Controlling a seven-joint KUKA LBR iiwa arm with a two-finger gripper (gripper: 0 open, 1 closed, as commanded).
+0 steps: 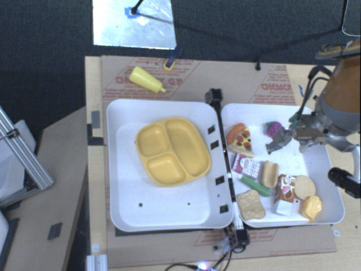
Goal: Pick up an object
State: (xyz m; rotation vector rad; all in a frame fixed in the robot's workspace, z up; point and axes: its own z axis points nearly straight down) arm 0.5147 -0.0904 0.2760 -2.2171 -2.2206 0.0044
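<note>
Gripper (280, 142) low over the right bin (333, 168), reaching in from the right, fingers apart with nothing between them. Just beside it, a purple toy (274, 129) near the bin's far wall. Pizza slice (240, 140) to the left, against the divider. Nearer the front: carton (245, 166), green stick (256, 186), bread (251, 204), cookie (305, 186) (all toy food). Yellow tray (171, 151) in the left bin (125, 208). Yellow bottle (146, 79) on the bench behind.
</note>
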